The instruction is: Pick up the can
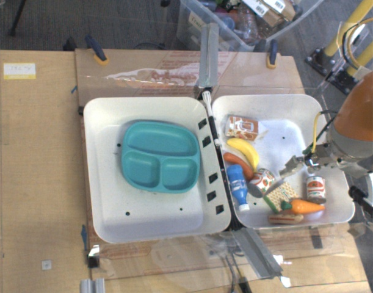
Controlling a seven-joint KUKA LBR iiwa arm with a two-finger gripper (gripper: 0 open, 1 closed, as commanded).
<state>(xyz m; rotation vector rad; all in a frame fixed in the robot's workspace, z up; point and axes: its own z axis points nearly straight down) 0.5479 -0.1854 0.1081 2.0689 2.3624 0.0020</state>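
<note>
A small can (263, 180) with a red and white label lies on its side in the right bin (278, 105), its grey end facing the front left. It rests between a blue bottle (237, 187) and a cracker-like square (283, 193). A second can-like item (315, 188) with a red label stands upright near the bin's right wall. My gripper (293, 165) hangs over the bin, just up and to the right of the lying can and left of the upright one. Nothing shows held in it.
The right bin also holds a snack packet (242, 127), a banana (245, 151), a sausage (237, 161), a carrot (306, 206) and a brown piece (286, 218). A teal divided plate (160, 156) lies in the left bin (101, 182). A clear tub of clutter (250, 5) stands behind.
</note>
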